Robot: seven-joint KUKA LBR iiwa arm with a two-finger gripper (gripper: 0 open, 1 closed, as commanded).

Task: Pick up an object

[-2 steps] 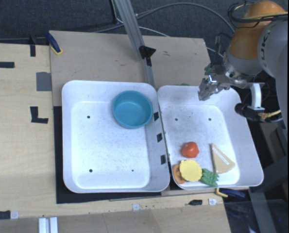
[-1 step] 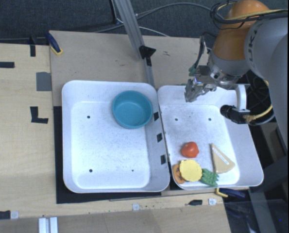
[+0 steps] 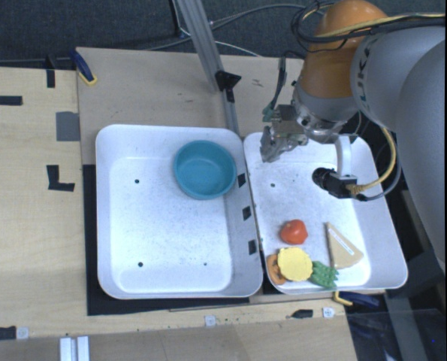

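Grey and orange, the arm hangs its gripper [image 3: 273,150] over the far left corner of the right bin [image 3: 381,277]. Whether the gripper is open or shut I cannot tell. Near that bin's front edge lie a red tomato [image 3: 294,232], a yellow piece [image 3: 294,263], a green piece [image 3: 324,275] and a tan wedge [image 3: 343,248]. A blue bowl [image 3: 204,169] sits in the left bin [image 3: 125,269].

Materials & finish, quick notes
Both bins, left bin [image 3: 125,224] & right bin [image 3: 373,201]: smooth white plastic w/ fine dark speckle, slight sheen. Blue bowl [image 3: 203,169]: matt plastic. Bench [image 3: 28,201]: pale wood-look board, matt. Arm shell [image 3: 411,81]: smooth grey, semi-gloss; orange band [image 3: 336,51] glossy. Hand [image 3: 277,147]: dull grey metal.
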